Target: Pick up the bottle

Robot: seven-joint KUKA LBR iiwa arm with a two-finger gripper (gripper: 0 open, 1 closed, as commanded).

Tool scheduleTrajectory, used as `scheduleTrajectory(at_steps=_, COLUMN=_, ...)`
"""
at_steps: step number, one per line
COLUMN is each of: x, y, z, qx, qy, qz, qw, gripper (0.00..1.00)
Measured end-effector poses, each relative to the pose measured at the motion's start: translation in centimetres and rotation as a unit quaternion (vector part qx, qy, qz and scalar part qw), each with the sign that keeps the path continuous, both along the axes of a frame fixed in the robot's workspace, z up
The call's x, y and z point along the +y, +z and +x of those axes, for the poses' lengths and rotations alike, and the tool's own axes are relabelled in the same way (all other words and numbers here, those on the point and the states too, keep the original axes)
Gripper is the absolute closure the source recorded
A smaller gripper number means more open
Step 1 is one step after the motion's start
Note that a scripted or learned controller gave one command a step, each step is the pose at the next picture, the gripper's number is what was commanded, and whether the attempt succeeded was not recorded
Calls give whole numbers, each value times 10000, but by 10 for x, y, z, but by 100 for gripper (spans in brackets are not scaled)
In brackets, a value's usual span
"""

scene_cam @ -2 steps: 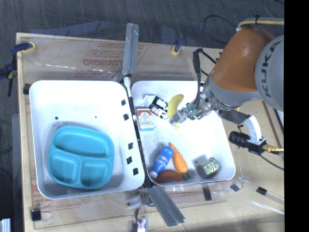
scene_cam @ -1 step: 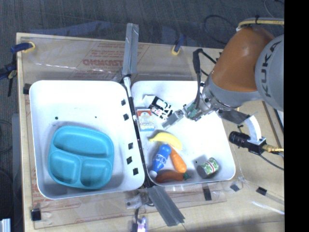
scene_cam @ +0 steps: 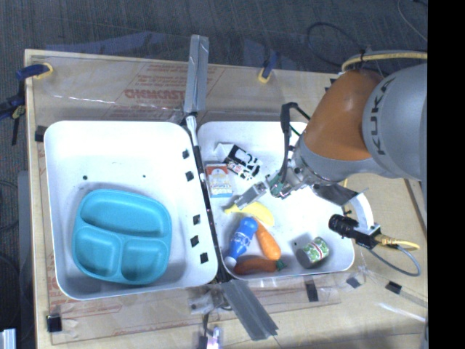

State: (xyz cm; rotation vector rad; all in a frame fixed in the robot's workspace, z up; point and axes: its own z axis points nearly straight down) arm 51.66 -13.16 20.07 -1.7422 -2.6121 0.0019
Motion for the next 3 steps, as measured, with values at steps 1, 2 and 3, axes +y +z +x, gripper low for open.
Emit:
scheduleTrajectory(at_steps=1, x=-29, y=-109, z=-6, qx=0, qy=-376, qz=3, qw=9993, gripper=0)
scheduleTrajectory(at_steps=2, x=-29, y=-99, z=-6, qx=4, qy=-353, qz=6, qw=9994, gripper=100)
scheduleTrajectory(at_steps=3, x=29, y=25, z=4, qx=-17, qy=23, qz=0, qw=10000, gripper=100)
